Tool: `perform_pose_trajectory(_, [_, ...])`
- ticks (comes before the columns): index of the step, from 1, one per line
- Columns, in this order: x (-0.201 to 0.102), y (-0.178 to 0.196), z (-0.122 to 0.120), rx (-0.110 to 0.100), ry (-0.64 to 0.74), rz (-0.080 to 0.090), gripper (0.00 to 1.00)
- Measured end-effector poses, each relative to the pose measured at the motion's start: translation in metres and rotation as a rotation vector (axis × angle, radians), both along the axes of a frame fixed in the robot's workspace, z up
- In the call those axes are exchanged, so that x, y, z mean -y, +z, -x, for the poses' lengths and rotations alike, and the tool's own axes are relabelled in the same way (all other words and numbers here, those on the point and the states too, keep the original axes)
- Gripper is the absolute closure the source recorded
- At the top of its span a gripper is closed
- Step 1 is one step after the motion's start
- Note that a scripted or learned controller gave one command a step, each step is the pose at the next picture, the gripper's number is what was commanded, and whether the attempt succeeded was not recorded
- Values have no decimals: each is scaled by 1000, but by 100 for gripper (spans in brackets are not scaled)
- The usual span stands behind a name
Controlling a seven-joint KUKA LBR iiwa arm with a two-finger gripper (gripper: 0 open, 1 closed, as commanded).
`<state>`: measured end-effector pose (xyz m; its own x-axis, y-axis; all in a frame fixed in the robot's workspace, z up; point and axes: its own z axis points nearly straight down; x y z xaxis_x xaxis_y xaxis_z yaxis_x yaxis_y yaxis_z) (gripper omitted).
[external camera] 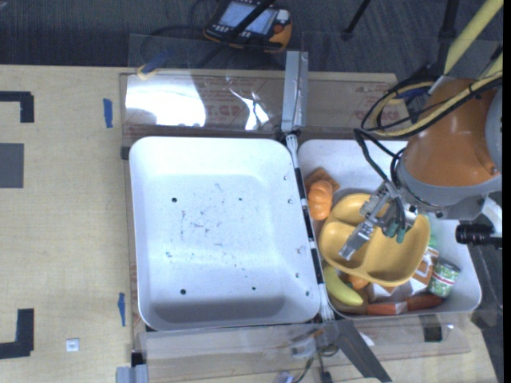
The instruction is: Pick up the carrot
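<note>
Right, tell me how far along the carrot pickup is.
Early stage. Done: the gripper is down in the right bin. In hand: it sits over the yellow bowl-like object, not over the target. Left: what looks like the carrot, a long orange-red piece, lies at the bin's near edge beside the banana; reaching, grasping and lifting it are not yet done.

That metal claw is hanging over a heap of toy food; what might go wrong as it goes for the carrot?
The two-finger gripper hangs over the yellow plastic bowl, so it may grab that instead. The orange-red carrot lies partly buried by the bowl and a yellow banana, so the fingers may not reach it.
</note>
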<state>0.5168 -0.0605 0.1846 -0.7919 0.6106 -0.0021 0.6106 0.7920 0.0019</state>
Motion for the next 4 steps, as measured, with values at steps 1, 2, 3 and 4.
perform_pose_trajectory(1, [33,-95,-49,12,-21,0,0])
perform_pose_trajectory(2, [32,-82,-52,23,-22,-1,100])
perform_pose_trajectory(3, [50,-85,-42,40,413,10,100])
perform_pose_trajectory(4, [64,-86,-64,30,1015,14,100])
